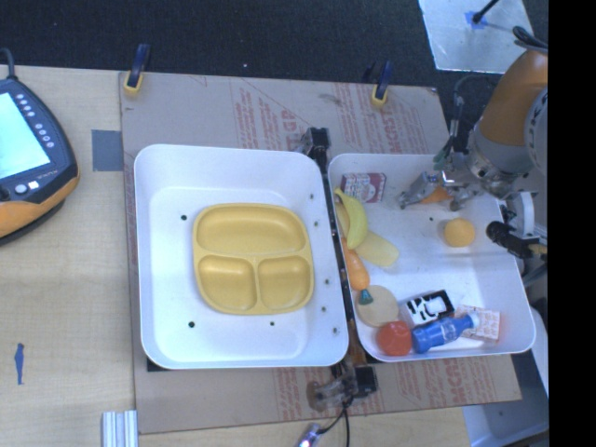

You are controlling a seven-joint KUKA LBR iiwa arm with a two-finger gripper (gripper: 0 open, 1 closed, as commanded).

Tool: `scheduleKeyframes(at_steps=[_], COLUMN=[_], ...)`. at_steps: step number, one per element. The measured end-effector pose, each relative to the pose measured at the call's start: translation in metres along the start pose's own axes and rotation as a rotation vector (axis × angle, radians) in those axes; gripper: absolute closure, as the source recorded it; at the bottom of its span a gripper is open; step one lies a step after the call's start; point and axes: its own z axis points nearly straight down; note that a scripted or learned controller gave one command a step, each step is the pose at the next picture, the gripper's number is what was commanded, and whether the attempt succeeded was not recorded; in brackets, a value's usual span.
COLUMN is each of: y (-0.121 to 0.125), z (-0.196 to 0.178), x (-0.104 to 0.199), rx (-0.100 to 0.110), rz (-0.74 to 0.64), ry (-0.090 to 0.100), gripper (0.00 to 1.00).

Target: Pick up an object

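Nearest the camera, along the front wall of the right bin [521, 296], lie a red ball [394, 338], a blue bottle [440, 332] on its side with a white cap, and a black-and-white packet [427, 304] just behind them. A tan disc [375, 307] sits beside the ball. Further back, against the bin's left wall, an orange carrot-like piece [357, 268] touches a pale yellow wedge [377, 249] and a yellow banana [351, 216]. The left bin [158, 250] holds a yellow three-compartment plate [252, 256]. A small orange-yellow ball [458, 233] rests alone near the right bin's middle right. Behind it, the gripper [430, 190] hangs low over the bin's far part, its thin fingers spread apart with nothing between them, near the ball but apart from it. A red-and-white carton [370, 187] stands at the far left corner
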Motion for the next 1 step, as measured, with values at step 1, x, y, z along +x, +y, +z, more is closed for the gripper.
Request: scheduleKeyframes(at_steps=[1], y=[0.0011], z=[-0.0323], x=[0.0563], rx=[-0.015], rz=[0.003], ry=[-0.019], gripper=[0.00])
